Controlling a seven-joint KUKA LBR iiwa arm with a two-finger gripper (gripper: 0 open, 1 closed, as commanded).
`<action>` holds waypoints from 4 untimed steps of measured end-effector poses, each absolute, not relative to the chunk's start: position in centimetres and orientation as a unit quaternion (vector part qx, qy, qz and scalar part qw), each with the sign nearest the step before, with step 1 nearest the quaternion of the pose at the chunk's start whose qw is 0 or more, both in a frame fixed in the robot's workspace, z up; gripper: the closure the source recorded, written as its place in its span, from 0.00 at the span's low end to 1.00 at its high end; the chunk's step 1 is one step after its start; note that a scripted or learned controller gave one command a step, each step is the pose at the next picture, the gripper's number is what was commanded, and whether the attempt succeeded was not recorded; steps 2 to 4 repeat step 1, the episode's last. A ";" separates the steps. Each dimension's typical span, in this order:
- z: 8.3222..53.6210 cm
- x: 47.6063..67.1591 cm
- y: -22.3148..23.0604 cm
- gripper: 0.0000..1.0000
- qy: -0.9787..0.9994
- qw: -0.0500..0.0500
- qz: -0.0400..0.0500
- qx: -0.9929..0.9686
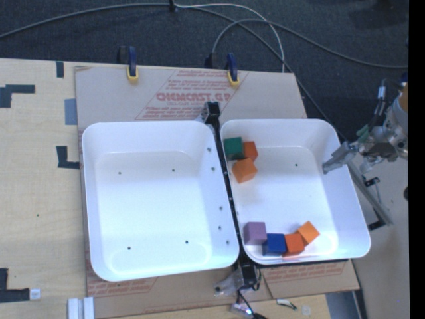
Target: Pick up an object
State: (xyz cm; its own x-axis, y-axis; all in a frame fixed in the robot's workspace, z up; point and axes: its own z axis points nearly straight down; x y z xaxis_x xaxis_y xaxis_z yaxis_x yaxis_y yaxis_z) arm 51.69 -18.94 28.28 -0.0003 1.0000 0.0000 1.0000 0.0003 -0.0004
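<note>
Two white bins [99, 178] sat on a clamped cardboard sheet [192, 95] over dark carpet [80, 18] — colored blocks [244, 170] lay in the right bin, the gripper [339, 157] at its rim, grasp indiscernible.

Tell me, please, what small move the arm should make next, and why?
Probably swing the gripper leftward over the right bin, toward the lone orange block. The gripper sits at that bin's right rim, holding nothing, and that block has open floor on its right.

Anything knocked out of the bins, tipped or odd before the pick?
Nothing stands out. Every block sits inside the right bin: a green block with two orange ones at its left wall, the rest along the near edge. The tool is at its right rim.
</note>
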 end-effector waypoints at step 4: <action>28.3 51.7 -18.9 0.00 -0.707 0.000 0.000 -0.707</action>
